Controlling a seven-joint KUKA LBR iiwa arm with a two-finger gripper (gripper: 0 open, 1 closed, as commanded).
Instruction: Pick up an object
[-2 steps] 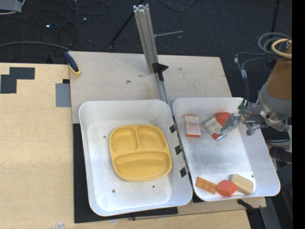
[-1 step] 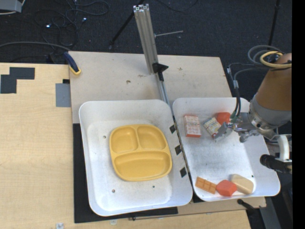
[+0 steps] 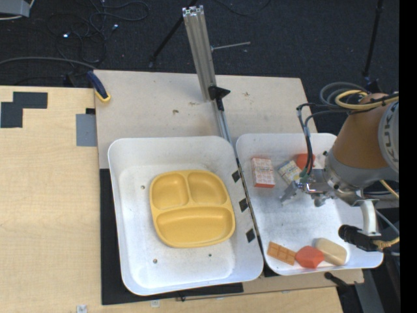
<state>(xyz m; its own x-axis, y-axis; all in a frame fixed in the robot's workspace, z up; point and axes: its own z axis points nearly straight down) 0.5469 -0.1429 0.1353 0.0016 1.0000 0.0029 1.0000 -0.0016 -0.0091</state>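
My gripper (image 3: 301,197) hangs over the middle of the right bin (image 3: 293,230), its fingers spread open above bare bin floor with nothing between them. Just beyond it, at the bin's far side, lie a red-and-white box (image 3: 263,172), a small pale packet (image 3: 288,170) and a red object (image 3: 301,160) partly hidden by the arm's cable. Along the near edge sit a brown waffle-like piece (image 3: 281,253), a red block (image 3: 309,257) and a beige bread-like piece (image 3: 331,251).
The left bin (image 3: 130,240) holds a yellow divided plate (image 3: 192,208). A metal post (image 3: 201,51) rises behind the bins. The grey and orange arm (image 3: 361,145) covers the right bin's far right corner.
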